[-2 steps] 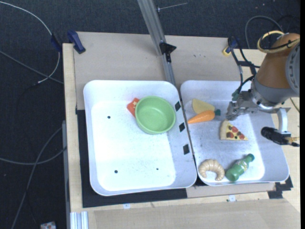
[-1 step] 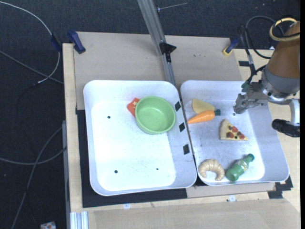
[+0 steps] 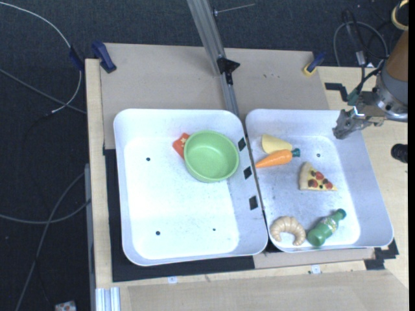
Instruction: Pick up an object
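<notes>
Nearest the camera, the right bin (image 3: 379, 229) holds bottle (image 3: 325, 229), croissant (image 3: 289, 230), pizza slice (image 3: 315, 179) and carrot (image 3: 275, 159). My gripper (image 3: 345, 126) hovers over its far corner, grip unreadable; I'm approaching, needing descent onto one.

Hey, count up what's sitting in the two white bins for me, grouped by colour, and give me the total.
Green: 2, the bowl and the bottle
Orange: 1, the carrot
Red: 1, a piece tucked behind the bowl
Yellow: 1, the wedge
Tan: 2, the croissant and the pizza slice
Total: 7
</notes>
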Robot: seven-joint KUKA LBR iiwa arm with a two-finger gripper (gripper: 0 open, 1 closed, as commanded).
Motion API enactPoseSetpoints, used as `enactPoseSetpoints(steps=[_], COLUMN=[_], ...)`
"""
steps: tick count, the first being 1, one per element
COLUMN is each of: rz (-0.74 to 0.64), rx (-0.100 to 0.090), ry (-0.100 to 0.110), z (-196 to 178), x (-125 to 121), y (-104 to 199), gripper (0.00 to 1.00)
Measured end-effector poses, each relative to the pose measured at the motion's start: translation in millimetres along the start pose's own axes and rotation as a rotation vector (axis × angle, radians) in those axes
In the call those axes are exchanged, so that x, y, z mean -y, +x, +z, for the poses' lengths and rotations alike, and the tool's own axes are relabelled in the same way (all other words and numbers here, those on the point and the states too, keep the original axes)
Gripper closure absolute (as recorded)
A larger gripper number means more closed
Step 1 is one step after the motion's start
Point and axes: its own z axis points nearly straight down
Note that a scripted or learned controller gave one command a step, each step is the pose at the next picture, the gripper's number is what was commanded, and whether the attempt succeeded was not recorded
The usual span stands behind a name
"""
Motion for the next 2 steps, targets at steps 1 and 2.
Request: enactPoseSetpoints(steps=[1, 2], rz=[-0.001, -0.006], rx=[0.0, -0.007], ry=[0.005, 0.017], z=[-3.9, 4.9], x=[-1.2, -10.6], y=[0.2, 53.0], gripper=[1.0, 1.0])
